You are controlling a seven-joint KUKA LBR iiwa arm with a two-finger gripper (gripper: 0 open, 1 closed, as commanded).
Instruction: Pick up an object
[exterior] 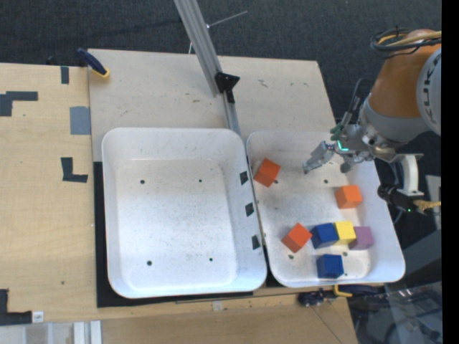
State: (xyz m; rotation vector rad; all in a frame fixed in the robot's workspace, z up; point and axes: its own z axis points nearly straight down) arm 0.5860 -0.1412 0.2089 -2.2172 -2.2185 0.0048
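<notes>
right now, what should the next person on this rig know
Gripper: over the upper part of the right bin, nothing seen between its fingers.
Blocks, all in the right bin: orange ones at top left, right and lower middle; two blue, a yellow and a purple clustered at the bottom.
Done: nothing picked yet.
Left: grasp and lift one block.

Seven small blocks lie in the right bin (396,262), none lifted. One orange block (267,172) sits alone near the left wall. Another orange block (348,196) lies toward the right. The rest cluster at the near end — orange (295,237), blue (324,234), yellow (346,231), purple (362,238) — with a second blue block (330,266) in front.
</notes>
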